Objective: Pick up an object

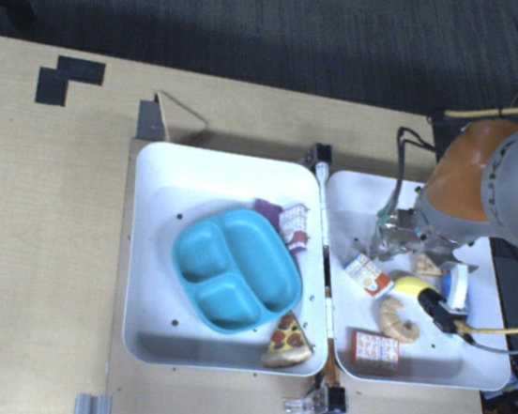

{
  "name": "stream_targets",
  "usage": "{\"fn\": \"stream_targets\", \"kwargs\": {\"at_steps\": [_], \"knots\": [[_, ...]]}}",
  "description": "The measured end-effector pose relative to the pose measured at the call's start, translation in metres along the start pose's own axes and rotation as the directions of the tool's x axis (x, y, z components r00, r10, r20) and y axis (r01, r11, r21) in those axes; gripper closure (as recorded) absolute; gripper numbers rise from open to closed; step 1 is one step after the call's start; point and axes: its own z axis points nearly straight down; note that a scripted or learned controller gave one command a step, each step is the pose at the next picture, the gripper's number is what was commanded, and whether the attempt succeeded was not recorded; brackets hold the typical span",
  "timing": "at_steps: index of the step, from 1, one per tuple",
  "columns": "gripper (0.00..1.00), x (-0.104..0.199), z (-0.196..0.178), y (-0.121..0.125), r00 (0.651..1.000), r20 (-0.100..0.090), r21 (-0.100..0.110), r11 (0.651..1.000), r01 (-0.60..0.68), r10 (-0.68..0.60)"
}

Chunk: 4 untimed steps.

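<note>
Tabletop (45, 249): tan, bearing two shallow white bins side by side.

Left bin (156, 235): holds a blue divided tray (235, 269), tilted on the diagonal; a purple-and-white packet (290, 222) at the tray's upper right edge; a pizza-slice toy (288, 341) at its lower right corner.

Right bin (474, 367): holds the graspable lot, clustered centre to front.

Arm (499, 181): grey with orange band, reaching in from the right, wrist bent steeply down over the right bin's middle.

End effector (388, 250): low in the right bin, pointing down; whether its grasp is open or closed cannot be told at this slant, and nothing is seen held.

Red-and-white carton (368, 274): nearest item, just below and slightly left of the end effector, apparently touching or nearly so; long axis runs upper left to lower right. Judged the likeliest target.

Brown snack packet (377, 348): front of the bin, well below the end effector, long axis left to right.

Yellow banana-like piece (411, 287): just right of the carton.

Pale ring pastry (399, 321): below the yellow piece.
</note>
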Motion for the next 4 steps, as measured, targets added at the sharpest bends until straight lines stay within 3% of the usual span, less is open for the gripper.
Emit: {"fn": "stream_targets", "kwargs": {"at_steps": [1, 2, 3, 4], "knots": [[0.00, 0.000, 0.000, 0.000, 1.000, 0.000, 0.000, 1.000, 0.000, 0.000], [0.00, -0.031, 0.012, -0.038, 1.000, 0.001, 0.006, 1.000, -0.002, 0.002], [0.00, 0.004, 0.013, 0.027, 1.000, -0.002, 0.006, 1.000, 0.002, -0.002], [0.00, -0.029, -0.006, -0.012, 1.000, -0.001, 0.012, 1.000, -0.001, 0.001]]}}
